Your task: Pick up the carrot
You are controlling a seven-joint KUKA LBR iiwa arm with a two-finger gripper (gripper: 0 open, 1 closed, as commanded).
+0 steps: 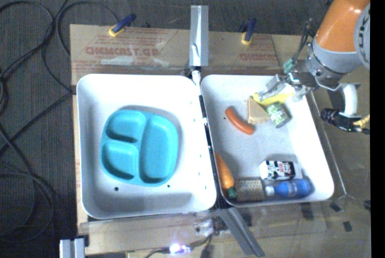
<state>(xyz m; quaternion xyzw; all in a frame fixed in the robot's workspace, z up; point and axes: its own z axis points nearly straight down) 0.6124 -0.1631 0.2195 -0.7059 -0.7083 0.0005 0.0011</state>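
The orange carrot point(224, 172) lies in the right bin point(313, 130), against its left wall near the front, with its green end toward the front corner. My gripper point(287, 82) hangs over the far right part of that bin, right above a yellow banana point(269, 95). It is well away from the carrot. The arm's orange band point(341, 17) shows at the upper right.
A red sausage point(240, 121), a bread slice point(257, 110) and a small green pack point(277, 113) lie near the gripper. A brown block point(249, 189), a blue bottle point(291, 189) and a black-and-white box point(278, 169) line the front. The left bin point(90, 190) holds a blue divided plate point(141, 146).
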